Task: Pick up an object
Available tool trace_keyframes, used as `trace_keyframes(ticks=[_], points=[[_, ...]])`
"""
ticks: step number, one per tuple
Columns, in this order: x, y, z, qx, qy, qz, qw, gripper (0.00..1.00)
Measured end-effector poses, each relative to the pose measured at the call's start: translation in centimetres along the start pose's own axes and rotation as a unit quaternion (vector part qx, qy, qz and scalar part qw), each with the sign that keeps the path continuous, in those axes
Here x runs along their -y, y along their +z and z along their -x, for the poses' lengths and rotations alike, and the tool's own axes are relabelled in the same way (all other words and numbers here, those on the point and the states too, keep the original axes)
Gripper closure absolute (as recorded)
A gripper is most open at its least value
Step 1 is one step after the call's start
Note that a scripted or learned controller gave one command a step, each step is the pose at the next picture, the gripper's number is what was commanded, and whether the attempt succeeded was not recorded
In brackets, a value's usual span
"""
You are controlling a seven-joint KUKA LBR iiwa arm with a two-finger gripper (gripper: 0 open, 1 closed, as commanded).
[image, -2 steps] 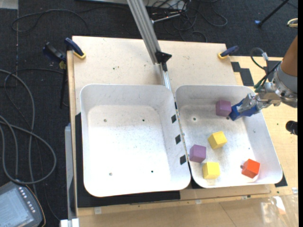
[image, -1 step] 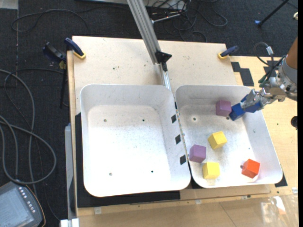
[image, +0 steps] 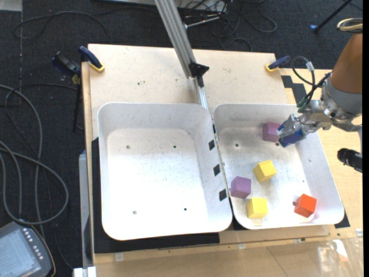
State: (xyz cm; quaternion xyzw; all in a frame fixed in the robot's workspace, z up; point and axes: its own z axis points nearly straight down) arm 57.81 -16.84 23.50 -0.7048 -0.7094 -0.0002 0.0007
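Note:
The right bin point(image: 323, 172) holds several small blocks. A purple block point(image: 269, 131) lies near its far side. A yellow block point(image: 265, 170) sits in the middle, with a second purple block point(image: 241, 186) and a second yellow block point(image: 257, 207) toward the near left. An orange-red block point(image: 305, 205) rests at the near right corner. My gripper point(image: 287, 135) reaches in from the right and hangs low just right of the far purple block, close to it or touching it. A blue piece point(image: 293, 136) shows at its tip; whether that is a held object I cannot tell.
The left bin point(image: 115, 154) stands beside the right one, their rims meeting at the middle. A slanted metal pole point(image: 176, 30) runs down from the top to the bins' far junction. Yellow-and-blue clamps point(image: 92, 59) grip the board's far corners.

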Motion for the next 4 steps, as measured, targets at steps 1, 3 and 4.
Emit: trace_keyframes(ticks=[1,3,4], points=[[0.3,1.0,-5.9,-0.001,-0.001,-0.001,1.0,1.0],[0.4,1.2,-17.4,0.0,-0.001,-0.001,1.0,1.0],[0.9,0.1,-22.2,0.0,-0.001,0.001,1.0,1.0]])
